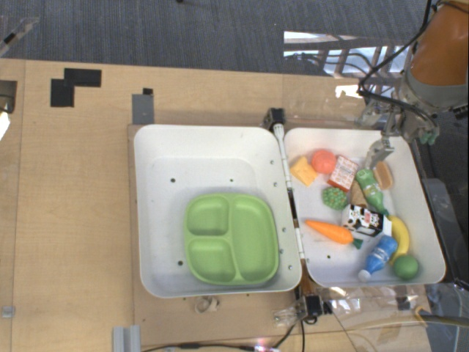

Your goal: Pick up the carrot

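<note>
My tool (381,149) hangs over the right white bin's (432,229) far side; I cannot tell its state. The orange tapered carrot (329,231) lies near that bin's front left.

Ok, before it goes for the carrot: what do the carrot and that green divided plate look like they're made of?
The carrot looks like moulded plastic toy food: uniform orange, smooth, faintly shiny, with a green stub at one end. The green plate also looks like plastic: one flat lime colour, rounded moulded compartments, matte to satin finish. Neither can be confirmed from this view alone.
</note>
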`<action>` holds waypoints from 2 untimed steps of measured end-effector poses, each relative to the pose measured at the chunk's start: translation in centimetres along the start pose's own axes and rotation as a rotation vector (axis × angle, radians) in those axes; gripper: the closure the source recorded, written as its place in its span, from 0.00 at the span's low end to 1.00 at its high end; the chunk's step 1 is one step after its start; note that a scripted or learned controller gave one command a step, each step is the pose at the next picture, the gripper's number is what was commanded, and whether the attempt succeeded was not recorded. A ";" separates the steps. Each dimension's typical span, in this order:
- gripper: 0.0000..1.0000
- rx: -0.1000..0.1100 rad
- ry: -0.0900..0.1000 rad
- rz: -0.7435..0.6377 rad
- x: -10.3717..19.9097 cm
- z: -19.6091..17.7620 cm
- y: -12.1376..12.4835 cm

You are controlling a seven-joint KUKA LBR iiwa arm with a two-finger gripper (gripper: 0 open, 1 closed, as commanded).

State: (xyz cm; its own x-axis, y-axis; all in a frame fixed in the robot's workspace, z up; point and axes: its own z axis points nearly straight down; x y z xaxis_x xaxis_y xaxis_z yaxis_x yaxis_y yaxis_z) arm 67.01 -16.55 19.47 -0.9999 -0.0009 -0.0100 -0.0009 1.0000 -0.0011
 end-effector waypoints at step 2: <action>0.00 -0.002 -0.004 -0.114 13.0 0.4 12.3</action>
State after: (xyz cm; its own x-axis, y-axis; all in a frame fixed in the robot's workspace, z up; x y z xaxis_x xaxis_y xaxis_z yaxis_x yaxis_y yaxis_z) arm 54.03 -4.23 18.95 -0.9933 -0.1148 -0.0140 -0.1148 0.9934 -0.0005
